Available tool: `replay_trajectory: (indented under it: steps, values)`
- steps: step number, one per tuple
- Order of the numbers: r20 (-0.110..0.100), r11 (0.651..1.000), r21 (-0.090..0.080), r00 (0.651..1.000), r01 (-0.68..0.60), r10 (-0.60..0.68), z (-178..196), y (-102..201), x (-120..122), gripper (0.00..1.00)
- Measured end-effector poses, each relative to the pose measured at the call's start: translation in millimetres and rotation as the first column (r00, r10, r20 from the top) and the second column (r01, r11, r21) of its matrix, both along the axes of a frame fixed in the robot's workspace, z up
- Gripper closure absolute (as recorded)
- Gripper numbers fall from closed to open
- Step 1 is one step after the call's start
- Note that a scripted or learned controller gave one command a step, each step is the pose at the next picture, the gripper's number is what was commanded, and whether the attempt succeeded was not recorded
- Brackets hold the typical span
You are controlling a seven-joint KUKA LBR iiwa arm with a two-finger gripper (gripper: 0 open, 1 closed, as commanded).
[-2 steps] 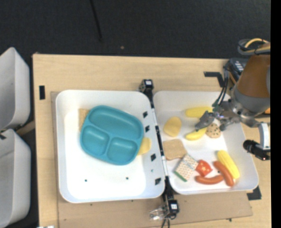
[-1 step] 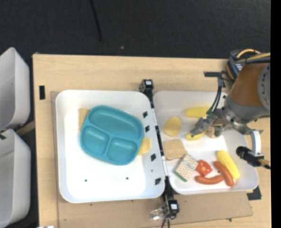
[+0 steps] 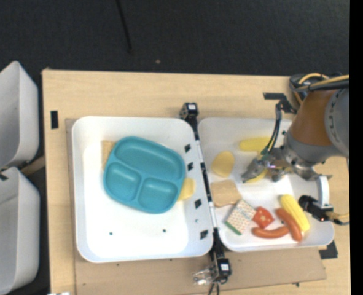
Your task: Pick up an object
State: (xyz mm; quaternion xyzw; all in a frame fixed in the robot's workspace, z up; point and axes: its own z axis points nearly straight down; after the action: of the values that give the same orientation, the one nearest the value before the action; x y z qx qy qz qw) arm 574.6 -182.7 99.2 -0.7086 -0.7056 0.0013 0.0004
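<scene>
Pale wood-grain laminate covers the counter (image 3: pixel 58 226), and on it we see two shallow white bins with rounded corners set side by side, their smooth plastic walls touching along the middle. In the left bin (image 3: pixel 89 226) a teal tray (image 3: pixel 144 174) with three moulded compartments lies tilted, its glossy surface covering most of a flat tan piece (image 3: pixel 107 149) whose corner peeks out at its upper left; a small yellow piece (image 3: pixel 188 188) sits tucked against the tray's right edge. In the right bin (image 3: pixel 221 134) we find a scatter of toy food: a smooth oval yellow lump (image 3: pixel 223 163), an elongated yellow shape (image 3: pixel 253 144) near the far wall, a tan slice with a bread-like outline (image 3: pixel 225 193), a small patterned flat packet (image 3: pixel 240 216), a red rounded piece (image 3: pixel 263 217), a long orange-red sausage shape (image 3: pixel 269 232) and a ribbed yellow corn cob (image 3: pixel 294 208) lying against another orange-red sausage shape (image 3: pixel 292 224). From the right, the grey arm (image 3: pixel 338 125) with its orange band (image 3: pixel 310 118) reaches down into the right bin. Its gripper (image 3: pixel 261 169) sits low over the bin floor, between the elongated yellow shape and the tan slice, with a yellow bit showing right beside the metal fingers (image 3: pixel 253 174). We cannot tell how far apart they stand, nor whether anything is caught between them.
</scene>
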Motion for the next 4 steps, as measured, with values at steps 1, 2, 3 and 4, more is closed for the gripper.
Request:
replay_trajectory:
  steps: [1, 2, 3, 4]
  values:
    - [0.006, 1.000, -0.001, 1.000, 0.004, -0.004, 13, -1, 1, 1.00]
    - [0.009, 1.000, -0.002, 1.000, 0.001, -0.001, 72, -8, -5, 1.00]
    - [0.009, 1.000, -0.002, 1.000, 0.000, 0.000, 118, -17, -3, 1.00]
    - [0.007, 1.000, -0.001, 1.000, -0.006, 0.006, 144, -18, -2, 1.00]
